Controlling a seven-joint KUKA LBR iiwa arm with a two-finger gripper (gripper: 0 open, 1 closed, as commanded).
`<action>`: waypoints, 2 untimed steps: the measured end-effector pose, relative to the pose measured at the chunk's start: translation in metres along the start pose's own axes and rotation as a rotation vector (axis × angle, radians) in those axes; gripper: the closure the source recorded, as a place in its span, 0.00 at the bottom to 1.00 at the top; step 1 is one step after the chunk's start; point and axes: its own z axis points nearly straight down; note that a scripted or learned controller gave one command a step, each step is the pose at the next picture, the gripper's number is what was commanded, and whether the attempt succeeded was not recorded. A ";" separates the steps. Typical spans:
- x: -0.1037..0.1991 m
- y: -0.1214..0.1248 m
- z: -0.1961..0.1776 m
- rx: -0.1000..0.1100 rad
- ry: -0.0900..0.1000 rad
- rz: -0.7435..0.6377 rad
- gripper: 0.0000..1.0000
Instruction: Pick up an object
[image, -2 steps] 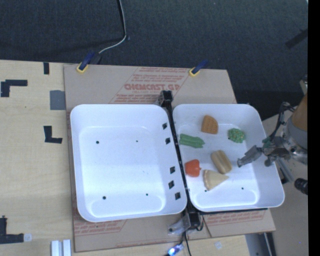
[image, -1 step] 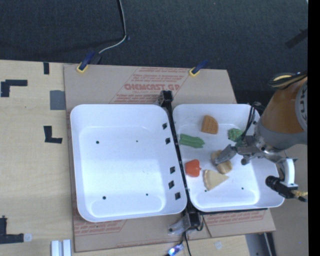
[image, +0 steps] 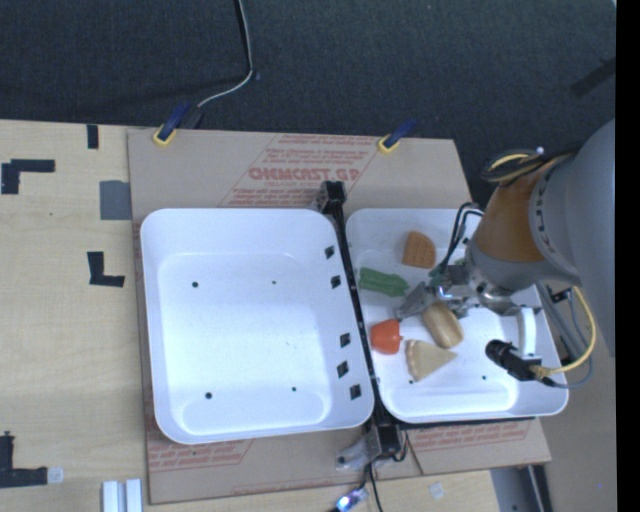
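Landmark for all positions: the black divider (image: 345, 300) where the two white bins meet.

Left bin (image: 160, 330): lies directly left of the divider, rims touching it. Its floor is bare white, with open room from wall to wall.

Right bin (image: 545, 400): lies directly right of the divider and carries all the objects. A green piece (image: 380, 281) lies just beside the divider, in the upper half. A red piece (image: 386, 336) lies below it, also close to the divider. An orange-brown wedge (image: 419, 249) sits farther right, toward the bin's far rim. A pale tan wedge (image: 427, 359) lies right of the red piece, toward the near rim. A tan rounded piece (image: 442, 325) sits between these two wedges.

Tool (image: 420, 298): low over the right bin, right of the green piece and touching or just above the tan rounded piece. Whether its fingers are apart or together cannot be told. The arm (image: 520, 235) covers the bin's right side, so little free room remains there.

Both bins rest on a cardboard sheet (image: 300, 170) on the desk (image: 60, 330).
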 end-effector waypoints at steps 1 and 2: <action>-0.001 -0.001 -0.011 0.000 0.000 0.001 1.00; 0.070 0.050 -0.110 -0.014 0.002 -0.007 1.00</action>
